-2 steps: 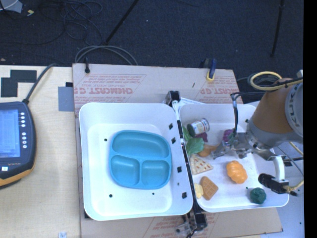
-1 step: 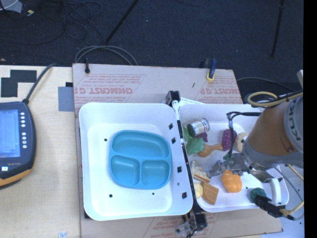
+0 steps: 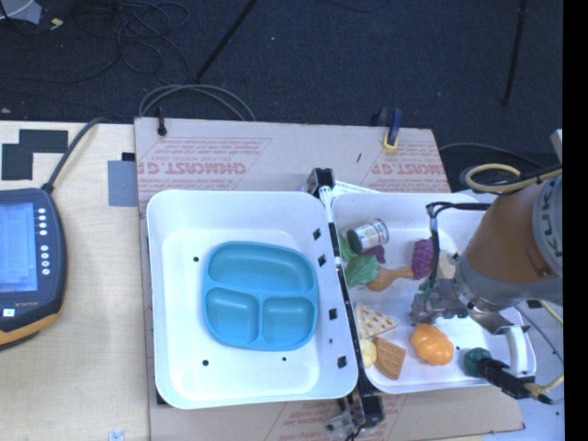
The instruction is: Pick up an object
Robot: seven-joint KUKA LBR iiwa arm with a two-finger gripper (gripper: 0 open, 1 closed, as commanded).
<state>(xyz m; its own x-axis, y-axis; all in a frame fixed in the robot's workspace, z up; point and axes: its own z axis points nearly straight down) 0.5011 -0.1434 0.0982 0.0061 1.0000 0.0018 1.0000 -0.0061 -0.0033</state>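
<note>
Now | left bin (image 3: 175, 246): holds blue tray (image 3: 260, 294), a likely drop spot | right bin (image 3: 404, 205): crowded with toys | arm (image 3: 514, 246): reaches low over it | gripper (image 3: 430, 309): just above orange (image 3: 432, 344), likely target; grip state unreadable

Blue plate (image 3: 259, 294) in white left bin (image 3: 175, 246). Orange ball (image 3: 432, 344), purple grapes (image 3: 423, 257), green leaf (image 3: 360, 269), tan criss-cross cracker (image 3: 390, 357) in white right bin (image 3: 404, 211).
</note>
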